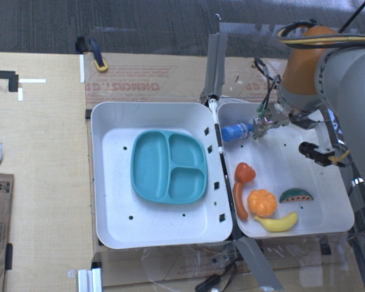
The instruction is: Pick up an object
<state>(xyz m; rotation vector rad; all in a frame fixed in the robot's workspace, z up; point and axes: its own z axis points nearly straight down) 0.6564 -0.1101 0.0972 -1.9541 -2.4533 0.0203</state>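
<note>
**White bins, a grey arm and a small blue bottle**

Wooden and pale, the bench (36,120) is the biggest thing, and it bears two shallow white bins side by side. A sheet of brown cardboard (152,78) with red letters lies behind them.

Next comes the arm (347,84). It is grey with an orange band (301,72), and it reaches in from the right, over the back of the right bin.

The left bin (109,224) holds one big thing: a blue-green plate (168,166) with three parts. It lies flat in the middle of that bin.

The right bin (328,215) holds the toy food. Near the front edge lies a yellow banana (277,222). Just behind it sits an orange pumpkin (261,202). A long orange carrot (239,201) lies beside the pumpkin, on its left. A red tomato (245,173) sits at the far end of the carrot. A watermelon slice (296,195) lies to the right, a little apart from the others.

At the back of the right bin, close to the wall between the bins, lies a blue bottle (234,131) on its side. The gripper (260,126) is right at the bottle's right end. It is too small and dark to see well, so I cannot tell how it stands or if it has the bottle.

A black part (316,154) of the arm hangs over the right side of that bin.
</note>
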